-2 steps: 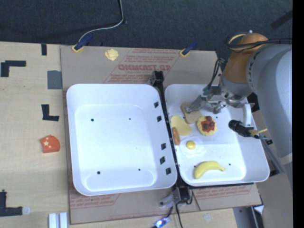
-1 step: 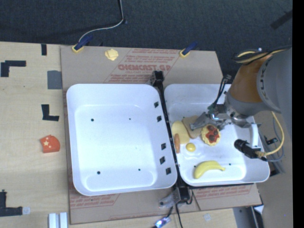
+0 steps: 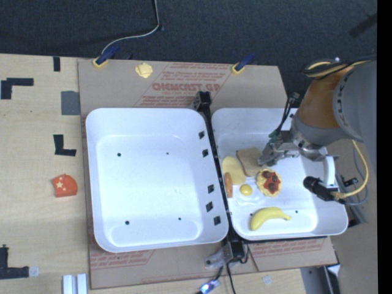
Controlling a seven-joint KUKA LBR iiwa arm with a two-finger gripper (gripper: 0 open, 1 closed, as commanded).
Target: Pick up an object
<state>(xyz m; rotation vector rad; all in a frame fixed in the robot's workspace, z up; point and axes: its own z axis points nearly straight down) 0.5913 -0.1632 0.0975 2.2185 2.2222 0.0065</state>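
Reaching in from the right, your arm [image 3: 334,106] had its gripper [image 3: 267,156] low over the right bin [image 3: 245,118], close above the tan slice of bread [image 3: 247,159] that lay near the bin's middle. You could not tell from this slanted view whether the gripper touched the slice or hung just over it, and I cannot tell how the gripper was set, since its tip was small and dark against the bin. Just beside the bread, toward the divider, lay a pale yellow piece [image 3: 231,166] and an orange sausage-like item [image 3: 228,184], with a small yellow lemon-like thing [image 3: 245,190] below them. A round pastry with red filling [image 3: 269,182] sat just beneath the gripper's side, and a banana [image 3: 268,217] lay near the bin's front wall, well apart from the gripper. You had the left bin [image 3: 147,176] alongside. On the counter [image 3: 30,152], a red object [image 3: 65,185] sat to the left, and a yellow lump [image 3: 144,70] lay behind the bins.
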